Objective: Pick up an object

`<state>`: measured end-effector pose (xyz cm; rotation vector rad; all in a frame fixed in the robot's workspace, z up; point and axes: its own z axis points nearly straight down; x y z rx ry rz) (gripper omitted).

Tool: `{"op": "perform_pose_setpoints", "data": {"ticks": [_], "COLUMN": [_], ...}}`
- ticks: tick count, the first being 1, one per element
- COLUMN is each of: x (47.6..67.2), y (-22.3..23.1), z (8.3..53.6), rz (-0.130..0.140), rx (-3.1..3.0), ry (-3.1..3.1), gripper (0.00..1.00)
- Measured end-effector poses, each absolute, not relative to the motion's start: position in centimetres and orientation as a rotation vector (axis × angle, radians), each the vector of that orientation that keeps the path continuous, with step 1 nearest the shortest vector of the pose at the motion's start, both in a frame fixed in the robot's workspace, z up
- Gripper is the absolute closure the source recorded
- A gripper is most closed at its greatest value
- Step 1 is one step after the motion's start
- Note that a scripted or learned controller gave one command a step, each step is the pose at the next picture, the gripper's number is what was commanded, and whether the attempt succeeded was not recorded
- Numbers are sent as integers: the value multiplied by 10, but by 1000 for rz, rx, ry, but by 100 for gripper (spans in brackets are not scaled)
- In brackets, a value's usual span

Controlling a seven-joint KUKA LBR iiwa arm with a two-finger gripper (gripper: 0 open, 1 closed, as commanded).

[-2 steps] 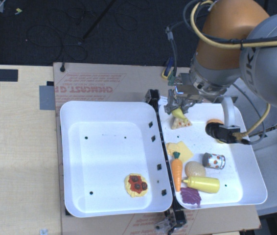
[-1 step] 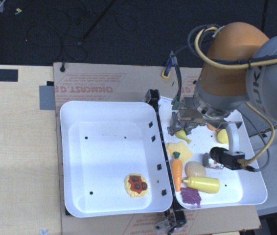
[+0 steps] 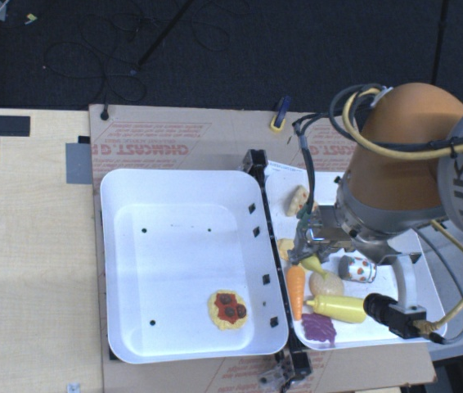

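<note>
The arm reaches in from the right, and its gripper (image 3: pixel 312 244) sits low in the right bin (image 3: pixel 436 313), above the crowded left part of that bin. Whether the gripper is spread or pressed together cannot be told from this angle, and no object is visibly held. The candidate objects lie clustered just below it: a carrot (image 3: pixel 296 291), a yellow bottle (image 3: pixel 339 307), a pale round piece (image 3: pixel 326 284) and a purple piece (image 3: pixel 319 327); a beige piece (image 3: pixel 299 199) lies farther back. The left bin (image 3: pixel 133 195) holds a small pizza (image 3: pixel 227 309). Risk, as a judgement: because the objects touch or nearly touch, a descent may land between two objects, push them aside, or catch the bin wall, causing a failed pick.
</note>
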<state>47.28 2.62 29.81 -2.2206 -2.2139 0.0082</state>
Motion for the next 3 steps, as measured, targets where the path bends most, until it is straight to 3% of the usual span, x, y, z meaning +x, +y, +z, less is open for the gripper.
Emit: {"op": "perform_pose_setpoints", "data": {"ticks": [1,2,3], "x": [475,474,476], "y": [128,162,215], "z": [301,246,302], "rz": [3,14,-3], "rx": [-2207,-2213,-2214], "ry": [-2230,-2221,-2227], "gripper": [100,100,100]}}
